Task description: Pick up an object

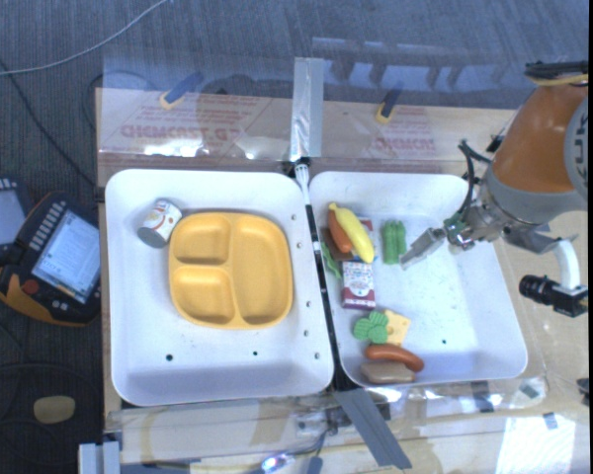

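My gripper (413,255) hangs over the middle of the right bin (474,314), reaching down to the left from the grey and orange arm (539,156). Its tip is just right of a green toy vegetable (392,240) and nothing shows in it. Left of that lie a yellow banana (352,231) and an orange sausage-shaped piece (336,235). A small red and white carton (359,284) sits below them. Near the bin's front are a green broccoli piece (374,325), a yellow cheese wedge (399,326), a hot dog (393,355) and a brown bun (385,371).
The left bin (128,363) holds a yellow divided plate (229,268) and a small tipped can (158,222) at its upper left. A handheld controller (54,260) lies on the floor to the left. The right bin's right half is bare white.
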You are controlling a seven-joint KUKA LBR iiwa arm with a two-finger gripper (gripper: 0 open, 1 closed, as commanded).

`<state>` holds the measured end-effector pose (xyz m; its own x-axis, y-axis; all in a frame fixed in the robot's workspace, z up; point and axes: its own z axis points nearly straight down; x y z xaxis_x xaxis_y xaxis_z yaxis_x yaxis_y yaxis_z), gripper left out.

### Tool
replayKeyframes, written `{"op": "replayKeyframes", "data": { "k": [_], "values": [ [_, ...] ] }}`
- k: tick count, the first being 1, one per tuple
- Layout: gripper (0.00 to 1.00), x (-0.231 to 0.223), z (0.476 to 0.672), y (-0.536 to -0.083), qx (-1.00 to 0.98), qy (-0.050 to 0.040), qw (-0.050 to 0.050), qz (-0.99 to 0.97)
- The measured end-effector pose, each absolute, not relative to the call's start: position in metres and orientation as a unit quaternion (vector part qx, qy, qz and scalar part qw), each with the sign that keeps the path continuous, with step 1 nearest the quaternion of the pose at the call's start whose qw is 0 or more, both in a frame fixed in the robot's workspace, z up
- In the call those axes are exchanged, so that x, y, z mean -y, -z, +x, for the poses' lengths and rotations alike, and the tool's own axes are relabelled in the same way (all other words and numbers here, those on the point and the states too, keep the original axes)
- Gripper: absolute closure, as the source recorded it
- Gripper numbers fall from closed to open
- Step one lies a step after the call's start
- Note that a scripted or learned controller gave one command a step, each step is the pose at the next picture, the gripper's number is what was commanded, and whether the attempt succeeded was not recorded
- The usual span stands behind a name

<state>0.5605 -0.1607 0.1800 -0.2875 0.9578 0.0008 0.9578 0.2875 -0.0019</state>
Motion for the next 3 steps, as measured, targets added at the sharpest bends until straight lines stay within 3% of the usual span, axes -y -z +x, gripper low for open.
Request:
{"op": "replayKeyframes", "data": {
  "k": [1, 2, 3],
  "values": [
    [0.0, 0.13, 0.607, -0.09, 0.809, 0.0014, -0.007, -0.587],
    [1.0, 0.129, 0.608, -0.102, 0.809, 0.0027, -0.007, -0.587],
    [1.0, 0.056, 0.58, -0.202, 0.742, -0.0009, 0.0, -0.67]
  ]
}}
